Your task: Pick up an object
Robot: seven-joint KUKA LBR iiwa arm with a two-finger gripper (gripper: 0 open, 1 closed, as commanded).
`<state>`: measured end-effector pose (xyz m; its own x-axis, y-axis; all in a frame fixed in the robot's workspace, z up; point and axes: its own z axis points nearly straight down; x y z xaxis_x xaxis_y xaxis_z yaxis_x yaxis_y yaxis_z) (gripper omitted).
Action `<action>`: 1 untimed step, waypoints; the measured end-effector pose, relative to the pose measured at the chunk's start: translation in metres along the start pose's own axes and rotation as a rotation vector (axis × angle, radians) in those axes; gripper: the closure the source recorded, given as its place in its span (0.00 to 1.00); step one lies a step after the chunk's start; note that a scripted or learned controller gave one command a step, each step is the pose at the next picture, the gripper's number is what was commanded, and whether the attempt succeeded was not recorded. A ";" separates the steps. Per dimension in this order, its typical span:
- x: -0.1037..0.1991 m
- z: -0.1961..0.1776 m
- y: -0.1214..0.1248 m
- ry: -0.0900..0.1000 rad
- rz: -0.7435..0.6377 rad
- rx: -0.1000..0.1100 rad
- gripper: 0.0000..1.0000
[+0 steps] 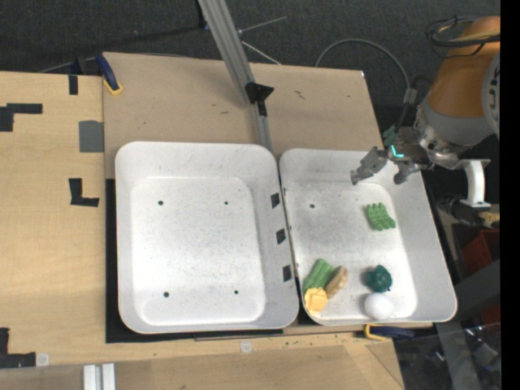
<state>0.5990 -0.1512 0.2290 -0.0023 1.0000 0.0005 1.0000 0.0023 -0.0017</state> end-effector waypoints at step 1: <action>0.000 0.054 0.009 0.000 0.000 0.005 0.00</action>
<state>0.6081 -0.1513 0.1752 -0.0019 1.0000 0.0001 1.0000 0.0019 -0.0068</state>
